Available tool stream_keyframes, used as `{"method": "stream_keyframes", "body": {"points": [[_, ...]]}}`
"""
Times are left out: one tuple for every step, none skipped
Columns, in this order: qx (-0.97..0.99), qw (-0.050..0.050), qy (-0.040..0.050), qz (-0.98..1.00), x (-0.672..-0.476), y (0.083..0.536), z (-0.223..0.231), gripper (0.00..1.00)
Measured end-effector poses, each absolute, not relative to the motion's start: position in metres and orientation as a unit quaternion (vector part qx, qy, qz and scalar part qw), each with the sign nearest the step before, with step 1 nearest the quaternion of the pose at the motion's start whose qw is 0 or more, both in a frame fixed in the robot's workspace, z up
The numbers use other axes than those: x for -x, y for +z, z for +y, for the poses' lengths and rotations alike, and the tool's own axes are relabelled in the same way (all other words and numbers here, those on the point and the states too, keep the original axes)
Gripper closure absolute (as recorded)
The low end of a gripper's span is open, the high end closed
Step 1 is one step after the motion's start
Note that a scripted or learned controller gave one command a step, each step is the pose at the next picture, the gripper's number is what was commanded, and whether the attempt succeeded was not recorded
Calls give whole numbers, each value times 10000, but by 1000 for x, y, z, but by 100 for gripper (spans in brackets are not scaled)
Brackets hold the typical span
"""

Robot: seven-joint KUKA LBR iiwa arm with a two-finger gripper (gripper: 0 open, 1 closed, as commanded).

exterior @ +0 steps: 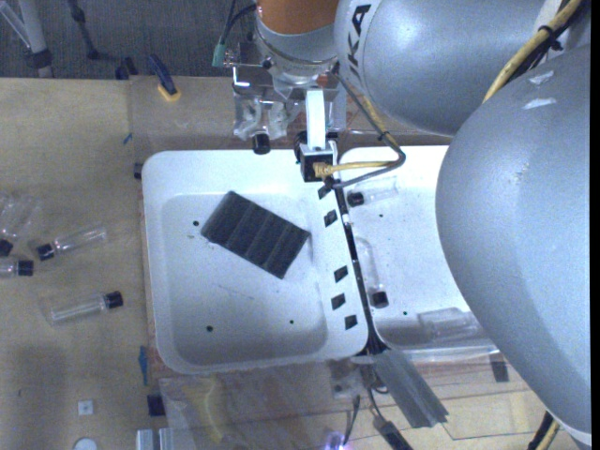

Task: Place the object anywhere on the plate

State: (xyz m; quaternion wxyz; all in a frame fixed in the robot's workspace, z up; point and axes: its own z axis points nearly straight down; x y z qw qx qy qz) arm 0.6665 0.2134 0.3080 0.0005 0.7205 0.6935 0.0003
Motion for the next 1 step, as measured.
{"method": "stream_keyframes", "body": {"points": [[-8572,3,1,5150,-666,387,226,100]]}}
